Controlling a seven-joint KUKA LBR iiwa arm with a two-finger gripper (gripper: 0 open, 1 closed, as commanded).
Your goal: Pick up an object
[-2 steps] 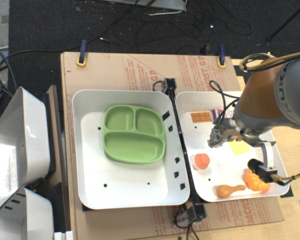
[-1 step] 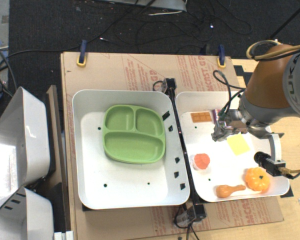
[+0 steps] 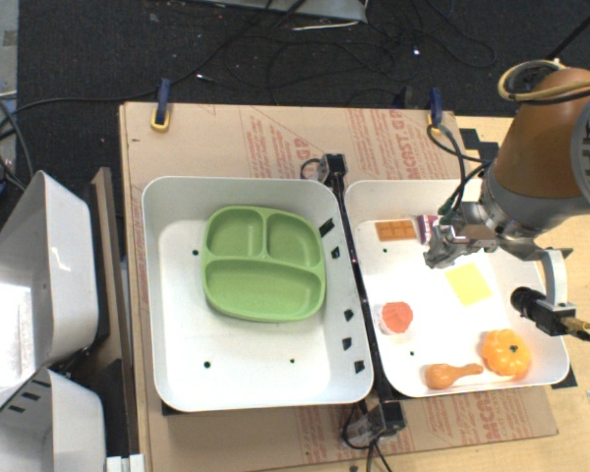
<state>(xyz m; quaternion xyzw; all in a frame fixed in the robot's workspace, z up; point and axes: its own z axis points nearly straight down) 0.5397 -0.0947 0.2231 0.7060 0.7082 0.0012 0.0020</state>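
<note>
The right bin point(image 3: 556, 367) holds five loose things: an orange waffle point(image 3: 394, 231) near its far rim, a yellow square point(image 3: 469, 285) mid-floor, a red piece point(image 3: 397, 317) toward the divider, and a pumpkin point(image 3: 505, 353) and gourd point(image 3: 449, 373) along the near rim. Bare floor lies between them. The arm enters from the right; its gripper point(image 3: 444, 251) hangs just beside the square's far edge, fingers' state unclear. One green plate point(image 3: 265, 265) sits in the left bin point(image 3: 167, 293).

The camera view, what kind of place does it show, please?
Most likely a robotics lab, not a kitchen: toy food such as the pumpkin lies in a white bin on a cardboard-covered bench, with loose cables on the dark floor.
</note>
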